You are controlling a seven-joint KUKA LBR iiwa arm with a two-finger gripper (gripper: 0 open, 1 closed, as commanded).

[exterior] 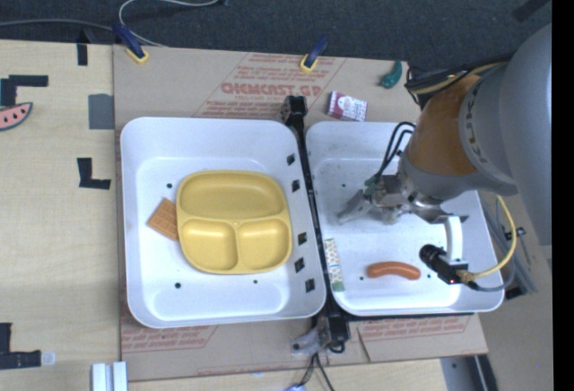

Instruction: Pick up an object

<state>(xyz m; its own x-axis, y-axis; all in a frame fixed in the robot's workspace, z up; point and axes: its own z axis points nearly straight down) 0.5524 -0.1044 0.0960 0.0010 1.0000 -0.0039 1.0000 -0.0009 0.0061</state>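
Sausage (393, 271) near front wall; jaws (352, 209) seemingly empty, slightly parted.

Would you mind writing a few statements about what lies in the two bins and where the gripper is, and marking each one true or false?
1. The yellow divided plate lies in the left bin. True.
2. The hot dog lies in the left bin. False: it lies in the right bin, near its front edge.
3. The gripper is over the right bin. True.
4. The gripper holds the hot dog. False: the hot dog lies apart from it on the bin floor.
5. A tan flat piece sticks out from under the plate's left edge. True.
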